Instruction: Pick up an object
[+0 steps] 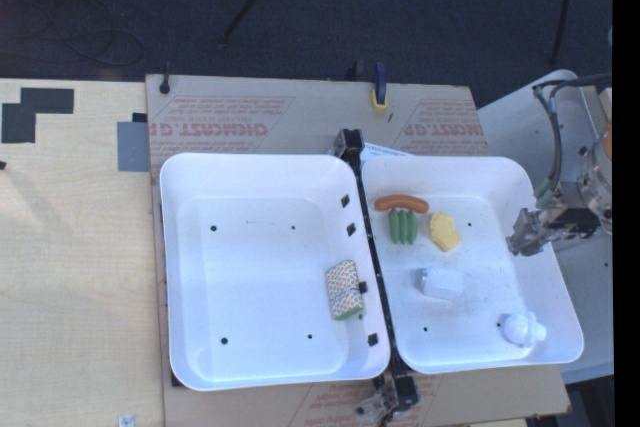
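Note:
The right bin [520,177] holds an orange-red sausage-like piece [401,204], a green piece [403,227], a yellow piece [444,232], a pale grey block [440,283] and a white lump [520,328] near its front right corner. In the left bin [200,177], a patterned green and tan block [344,290] lies against the right wall. My gripper [524,237] hangs over the right bin's right edge, apart from every object, with nothing seen between its fingers.
A black clamp [349,143] joins the bins at the back. Brown cardboard [260,120] lies under both bins. The arm [590,205] and its cables stand to the right of the right bin.

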Motion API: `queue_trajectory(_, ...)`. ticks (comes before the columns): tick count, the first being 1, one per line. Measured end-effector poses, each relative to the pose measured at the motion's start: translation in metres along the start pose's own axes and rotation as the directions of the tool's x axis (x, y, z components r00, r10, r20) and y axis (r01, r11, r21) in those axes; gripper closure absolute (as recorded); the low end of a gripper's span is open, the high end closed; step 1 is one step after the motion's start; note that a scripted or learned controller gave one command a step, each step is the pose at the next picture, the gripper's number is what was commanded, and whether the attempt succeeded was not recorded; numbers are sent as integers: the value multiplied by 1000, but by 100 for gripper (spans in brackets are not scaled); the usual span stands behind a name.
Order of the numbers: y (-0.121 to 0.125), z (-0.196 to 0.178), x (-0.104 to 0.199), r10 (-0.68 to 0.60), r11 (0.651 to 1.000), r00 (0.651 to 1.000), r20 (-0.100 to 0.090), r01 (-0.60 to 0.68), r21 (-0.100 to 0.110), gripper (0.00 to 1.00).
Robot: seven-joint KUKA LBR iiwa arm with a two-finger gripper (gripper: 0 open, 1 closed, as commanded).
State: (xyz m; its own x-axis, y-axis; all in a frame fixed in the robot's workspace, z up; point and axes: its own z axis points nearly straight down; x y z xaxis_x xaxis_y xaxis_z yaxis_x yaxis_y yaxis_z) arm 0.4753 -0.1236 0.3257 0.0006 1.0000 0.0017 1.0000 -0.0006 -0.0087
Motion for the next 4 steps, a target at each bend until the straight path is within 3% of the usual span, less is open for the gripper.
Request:
queue_trajectory(1,0,37,-95,6,1000,1000,3,-6,-4,100)
queue_trajectory(2,1,29,-19,-8,1000,1000,-2,8,-5,100)
queue_trajectory(3,1,19,-23,-2,1000,1000,-1,2,-2,100)
queue_trajectory(4,0,95,-93,3,1000,1000,0,-3,-2,100)
